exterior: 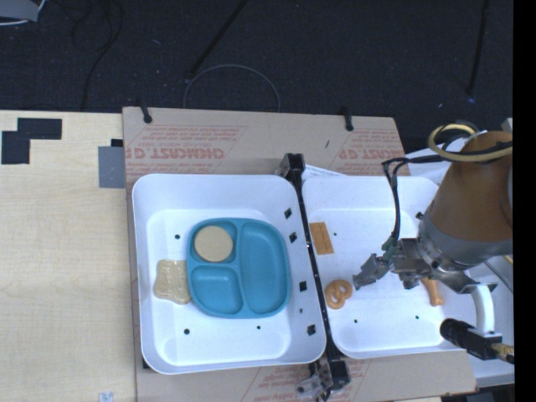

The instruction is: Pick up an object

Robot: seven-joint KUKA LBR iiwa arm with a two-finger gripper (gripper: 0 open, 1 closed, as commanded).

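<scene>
In the right bin [368, 203] a small orange pretzel-shaped piece [338, 294] lies near the left wall. A flat orange rectangular piece [320, 237] lies a little farther back. My gripper [367, 274] hangs low over the right bin, just right of the pretzel piece and apart from it, with nothing seen in it. An orange stick-like piece [432, 292] pokes out from under the wrist on the right.
The left bin [159, 216] holds a blue three-part tray [255, 266] with a round tan biscuit [212, 243] in its upper left part. A tan bread-like slice [172, 280] lies left of the tray. A black divider [303, 249] separates the bins. The arm's bulk [469, 208] covers the right bin's right side.
</scene>
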